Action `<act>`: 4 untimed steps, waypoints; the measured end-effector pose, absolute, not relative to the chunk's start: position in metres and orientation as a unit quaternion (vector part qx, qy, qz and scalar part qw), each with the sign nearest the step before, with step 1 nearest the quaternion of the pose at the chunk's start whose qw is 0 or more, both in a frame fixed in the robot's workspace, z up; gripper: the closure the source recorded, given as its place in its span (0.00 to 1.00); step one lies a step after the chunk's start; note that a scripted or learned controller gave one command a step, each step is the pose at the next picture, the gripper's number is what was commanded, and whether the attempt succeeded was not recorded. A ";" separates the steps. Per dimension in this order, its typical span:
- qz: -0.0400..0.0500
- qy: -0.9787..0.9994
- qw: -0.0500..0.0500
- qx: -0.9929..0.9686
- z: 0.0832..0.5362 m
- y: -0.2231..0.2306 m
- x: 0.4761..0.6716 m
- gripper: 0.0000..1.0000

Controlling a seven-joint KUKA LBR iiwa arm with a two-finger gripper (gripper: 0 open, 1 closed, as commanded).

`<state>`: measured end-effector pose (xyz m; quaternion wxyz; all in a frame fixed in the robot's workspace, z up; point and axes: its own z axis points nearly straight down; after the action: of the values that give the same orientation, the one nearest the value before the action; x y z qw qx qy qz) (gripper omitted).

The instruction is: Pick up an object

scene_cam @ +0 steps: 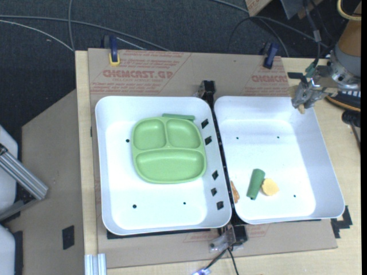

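The grey arm's gripper, jaws' state impossible to tell, is hovering at the bin's far corner; the green cylindrical block is lying well below-left, long axis near upright in view.

I have one fixed camera above the bench, looking down at a slant from the bench's near edge. It sits far enough back to take in both white bins whole, plus the dark floor beyond the far edge.
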<state>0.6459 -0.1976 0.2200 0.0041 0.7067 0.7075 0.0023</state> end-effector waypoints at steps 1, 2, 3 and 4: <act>0.001 0.708 0.001 0.707 0.224 -0.198 0.647 1.00; 0.000 0.708 -0.001 0.706 0.223 -0.156 0.638 1.00; 0.000 0.709 -0.002 0.706 0.232 -0.109 0.624 1.00; 0.001 0.709 -0.002 0.705 0.240 -0.051 0.619 1.00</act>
<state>0.6195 -0.0508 0.2398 -0.0017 0.7048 0.7094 0.0008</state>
